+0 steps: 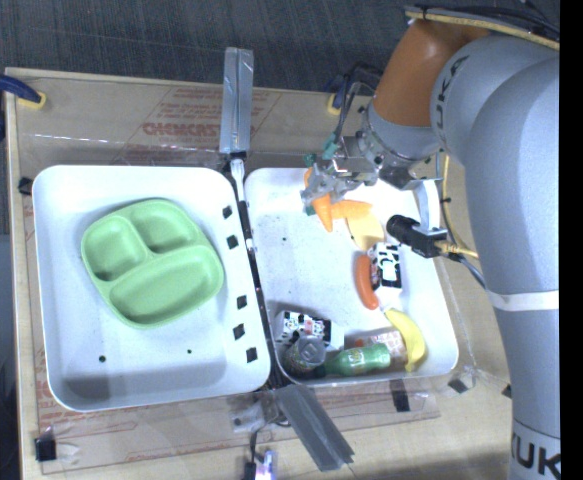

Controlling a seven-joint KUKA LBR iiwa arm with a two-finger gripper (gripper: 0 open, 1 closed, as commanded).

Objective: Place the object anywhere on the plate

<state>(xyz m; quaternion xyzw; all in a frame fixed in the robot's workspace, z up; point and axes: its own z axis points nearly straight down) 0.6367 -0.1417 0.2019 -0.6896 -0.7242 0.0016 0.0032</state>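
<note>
Hovering over the right bin (pixel 271 268), the gripper (pixel 323 183) meets an orange object (pixel 339 210). Jaw state we cannot tell. We advise confirming grip before travelling to the green plate (pixel 151 261).

Wooden bench (pixel 121 108), dark, perhaps carpeted floor (pixel 121 18)

Not much to read here tbh. The arm (pixel 516 218) has big dark letters near its base, "KU" before the frame cuts them off. There's faint reddish print on the surface (pixel 181 118) along its far edge, behind the bins, but it's too washed out to make out.
</note>
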